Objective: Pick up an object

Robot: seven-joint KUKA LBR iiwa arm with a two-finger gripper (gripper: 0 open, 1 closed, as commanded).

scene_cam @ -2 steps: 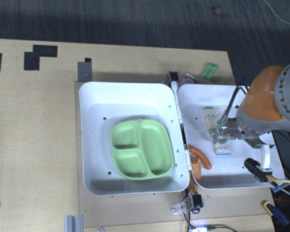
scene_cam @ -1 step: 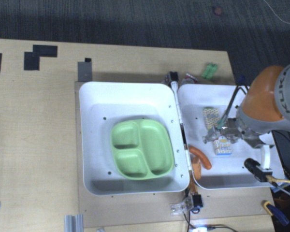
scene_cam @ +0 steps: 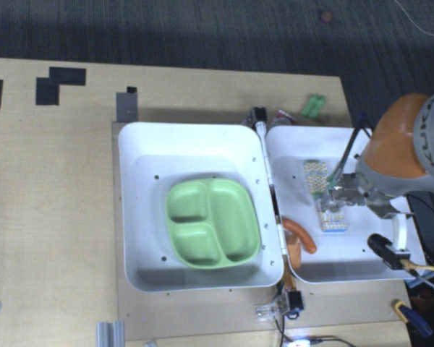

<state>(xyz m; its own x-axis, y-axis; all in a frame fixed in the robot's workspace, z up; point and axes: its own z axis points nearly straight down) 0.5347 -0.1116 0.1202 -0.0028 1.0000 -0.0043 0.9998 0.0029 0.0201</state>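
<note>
In the right bin (scene_cam: 376, 139), my gripper (scene_cam: 337, 194) is low over a small pale packet with a blue edge (scene_cam: 335, 222), which lies just below it. A dotted, patterned packet (scene_cam: 315, 172) lies just up-left of the gripper. An orange sausage-shaped thing (scene_cam: 299, 236) rests at the bin's lower left, against the divider. The grey arm with its orange band (scene_cam: 394, 147) comes in from the right and hides part of the bin floor.
The left bin (scene_cam: 141, 157) holds a light green divided plate (scene_cam: 212, 221). A small green thing (scene_cam: 313, 107) lies on the bench behind the right bin. Black clamps (scene_cam: 258, 114) sit on the rim between the bins.
</note>
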